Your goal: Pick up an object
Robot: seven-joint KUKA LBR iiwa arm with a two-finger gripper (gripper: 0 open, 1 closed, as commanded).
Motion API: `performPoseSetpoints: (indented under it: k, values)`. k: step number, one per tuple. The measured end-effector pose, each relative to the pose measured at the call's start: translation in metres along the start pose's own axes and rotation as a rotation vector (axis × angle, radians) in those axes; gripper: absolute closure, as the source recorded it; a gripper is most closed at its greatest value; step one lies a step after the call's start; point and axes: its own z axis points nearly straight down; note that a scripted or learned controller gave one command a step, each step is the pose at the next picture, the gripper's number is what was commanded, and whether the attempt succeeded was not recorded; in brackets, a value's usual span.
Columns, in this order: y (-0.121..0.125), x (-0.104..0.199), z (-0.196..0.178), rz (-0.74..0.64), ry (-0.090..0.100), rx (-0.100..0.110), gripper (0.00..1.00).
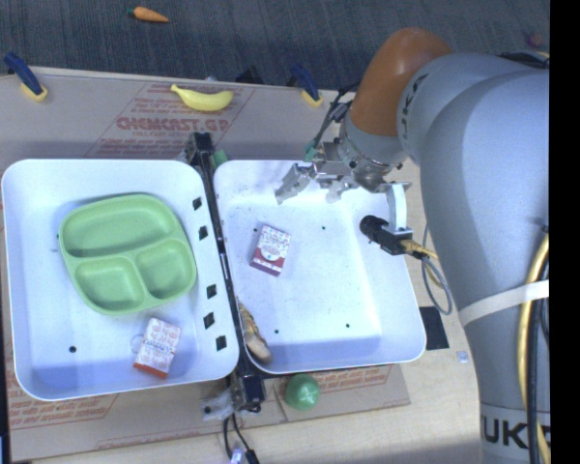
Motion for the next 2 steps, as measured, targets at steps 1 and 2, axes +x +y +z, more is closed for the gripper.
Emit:
performPoseSetpoints:
  k: [1,2]
  values:
    - [0.001,0.013,-0.115,-0.003,-0.001,-0.007,0.00]
    - [0.000,-0.044,-0.108,0.001,-0.001,-0.003,0.00]
